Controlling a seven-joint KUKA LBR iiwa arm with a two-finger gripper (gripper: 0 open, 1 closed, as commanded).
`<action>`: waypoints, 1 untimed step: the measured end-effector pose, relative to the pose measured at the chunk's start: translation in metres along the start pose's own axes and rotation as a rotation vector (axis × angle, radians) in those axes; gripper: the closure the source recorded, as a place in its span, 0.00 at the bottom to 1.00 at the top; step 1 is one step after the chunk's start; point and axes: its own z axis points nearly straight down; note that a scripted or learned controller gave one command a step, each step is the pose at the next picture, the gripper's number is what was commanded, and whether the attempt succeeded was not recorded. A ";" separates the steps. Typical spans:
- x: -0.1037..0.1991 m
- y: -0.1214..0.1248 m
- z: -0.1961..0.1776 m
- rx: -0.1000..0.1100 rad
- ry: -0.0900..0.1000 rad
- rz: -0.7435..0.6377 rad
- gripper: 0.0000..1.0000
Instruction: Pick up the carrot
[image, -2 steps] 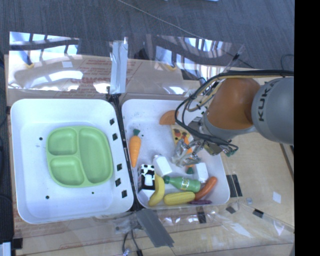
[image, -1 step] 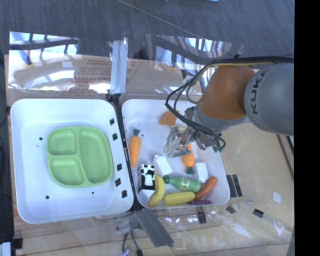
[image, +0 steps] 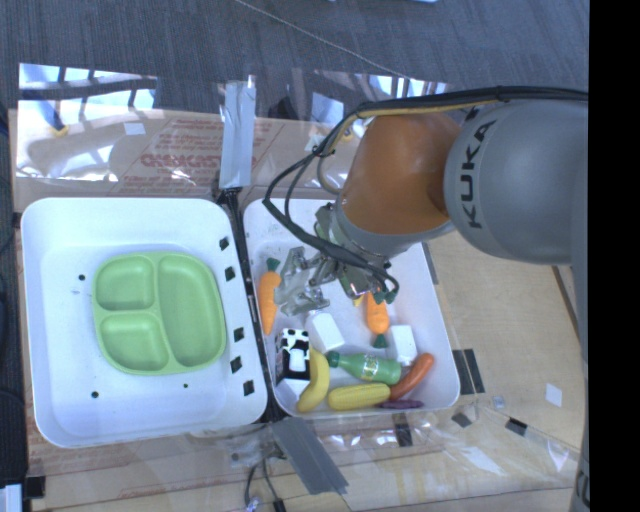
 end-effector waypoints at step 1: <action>0.002 -0.003 0.002 0.001 0.004 0.006 0.00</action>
